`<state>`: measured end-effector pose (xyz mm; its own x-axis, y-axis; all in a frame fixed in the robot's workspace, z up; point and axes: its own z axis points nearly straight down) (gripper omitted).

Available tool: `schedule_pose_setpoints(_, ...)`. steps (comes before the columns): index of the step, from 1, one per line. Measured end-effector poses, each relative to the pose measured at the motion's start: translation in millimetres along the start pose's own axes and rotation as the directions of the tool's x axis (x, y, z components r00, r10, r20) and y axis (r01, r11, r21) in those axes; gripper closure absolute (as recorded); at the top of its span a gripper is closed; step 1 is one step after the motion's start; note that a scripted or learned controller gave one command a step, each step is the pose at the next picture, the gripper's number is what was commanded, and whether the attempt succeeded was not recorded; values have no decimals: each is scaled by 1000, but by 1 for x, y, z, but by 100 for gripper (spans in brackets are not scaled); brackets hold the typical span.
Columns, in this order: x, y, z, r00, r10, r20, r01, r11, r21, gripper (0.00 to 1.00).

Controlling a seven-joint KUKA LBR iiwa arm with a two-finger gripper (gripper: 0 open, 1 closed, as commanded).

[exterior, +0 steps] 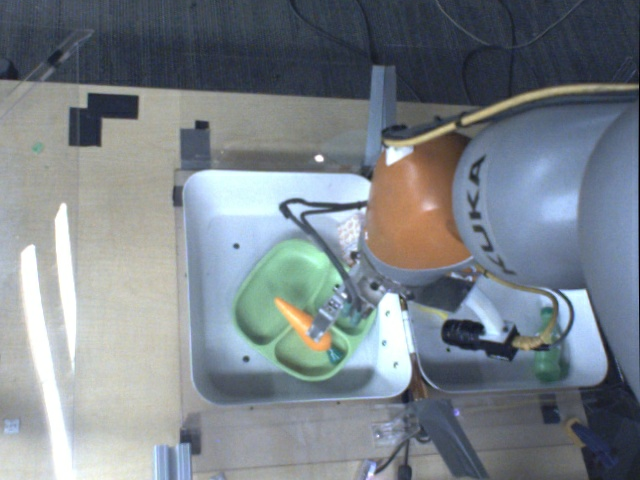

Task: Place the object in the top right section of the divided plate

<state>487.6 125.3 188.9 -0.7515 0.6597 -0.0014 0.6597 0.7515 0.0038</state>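
Arm's orange band (415, 208) sits closest to cam; gripper (326, 321) at its 7 o'clock, over green divided plate (262, 293). Carrot (303, 324) lies on plate's centre ridges, touching fingertips; grip state: can't tell. Prob. light, stiff, slick; take mid-body.

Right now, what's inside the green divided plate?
An orange carrot-like object lies across the green divided plate, with the gripper at its lower end. The arm covers the plate's right side.
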Motion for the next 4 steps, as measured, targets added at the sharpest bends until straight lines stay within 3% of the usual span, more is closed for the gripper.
schedule_pose_setpoints(1, -12, -13, 4, 957, 290, 0, -290, 957, -1, 0)
schedule_pose_setpoints(3, -12, -13, 4, 957, 291, 0, -291, 957, -1, 0)
schedule_pose_setpoints(4, -26, -4, -19, 959, 283, 1, -283, 959, 0, 0)
